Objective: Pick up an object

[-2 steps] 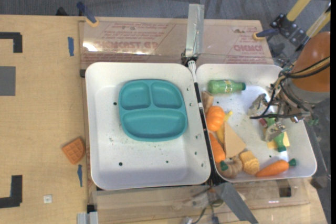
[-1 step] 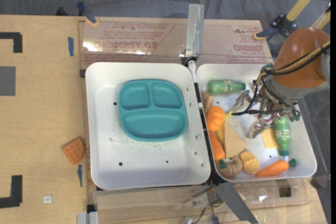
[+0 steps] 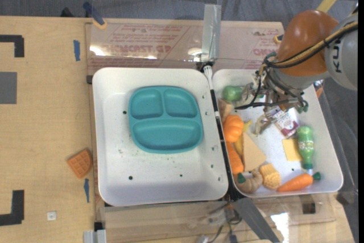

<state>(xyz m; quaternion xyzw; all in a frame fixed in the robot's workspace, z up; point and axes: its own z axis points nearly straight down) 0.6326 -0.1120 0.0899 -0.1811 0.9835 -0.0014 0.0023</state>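
My gripper point(image 3: 272, 106) hangs low over the back middle of the right bin point(image 3: 331, 152), under the orange wrist band point(image 3: 304, 42) and a tangle of cables. Just below it lies a purple and white packet point(image 3: 285, 122). Left of it are a green vegetable point(image 3: 232, 93) and an orange pumpkin point(image 3: 233, 127). A tan wedge point(image 3: 253, 151), a yellow cheese slice point(image 3: 291, 149), a green bottle point(image 3: 305, 144), a corn cob point(image 3: 270, 175) and a carrot point(image 3: 296, 182) fill the front of the bin. Nothing visibly hangs from the gripper.
The left bin point(image 3: 108, 139) holds a teal divided plate point(image 3: 165, 118). An orange waffle piece point(image 3: 79, 163) lies on the wooden bench left of the bins. A clear plastic wall point(image 3: 211, 31) stands behind the bins.
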